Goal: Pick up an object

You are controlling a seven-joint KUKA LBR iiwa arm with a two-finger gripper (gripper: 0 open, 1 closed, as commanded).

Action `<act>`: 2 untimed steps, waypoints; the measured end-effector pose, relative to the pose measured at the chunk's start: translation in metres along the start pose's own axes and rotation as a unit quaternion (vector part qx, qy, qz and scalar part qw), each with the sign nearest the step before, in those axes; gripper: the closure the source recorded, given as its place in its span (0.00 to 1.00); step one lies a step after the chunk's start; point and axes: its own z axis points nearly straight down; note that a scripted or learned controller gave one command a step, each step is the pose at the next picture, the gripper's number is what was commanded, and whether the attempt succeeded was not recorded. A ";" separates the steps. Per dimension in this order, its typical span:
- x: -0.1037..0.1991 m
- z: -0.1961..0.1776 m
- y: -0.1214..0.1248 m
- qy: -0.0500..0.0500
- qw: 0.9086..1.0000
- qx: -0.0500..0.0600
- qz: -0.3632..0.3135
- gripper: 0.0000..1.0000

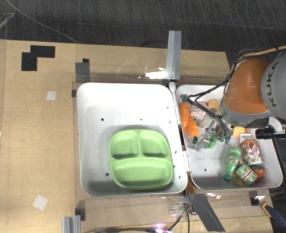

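- The right bin (278, 178) is my landmark. It sits on the bench (31, 144) and holds all the small things to pick from.
- The tool (212, 136) is low inside the right bin, near the middle, hanging under the grey and orange arm (247, 93).
- I cannot tell if the tool is spread apart or squeezed together. It is too small and blurry, and I see nothing clearly caught in it.
- An orange carrot (187, 119) lies by the left wall of the right bin, just beside the tool.
- A green bottle (230, 161) lies toward the front of the right bin, near the tool.
- A little red and white carton (252, 152) sits toward the right side of the right bin, with a round green and red thing (247, 174) just in front of it.
- The left bin (89, 130) is next to the right bin. It has a green tray (141, 159) with three parts inside.
- I think the step now is to go down on one thing and grab it.
- To do it well, the tool should pick one thing that lies apart from the rest. The carrot looks like a good one.
- It should sit right over the middle of the carrot, with one side of the tool on each long side.
- It should stay off the bin wall, squeeze gently, then lift straight up.
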 end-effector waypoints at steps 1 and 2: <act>-0.003 -0.014 0.002 -0.005 1.000 -0.001 -0.003 1.00; -0.040 -0.103 0.043 0.001 1.000 -0.001 -0.007 1.00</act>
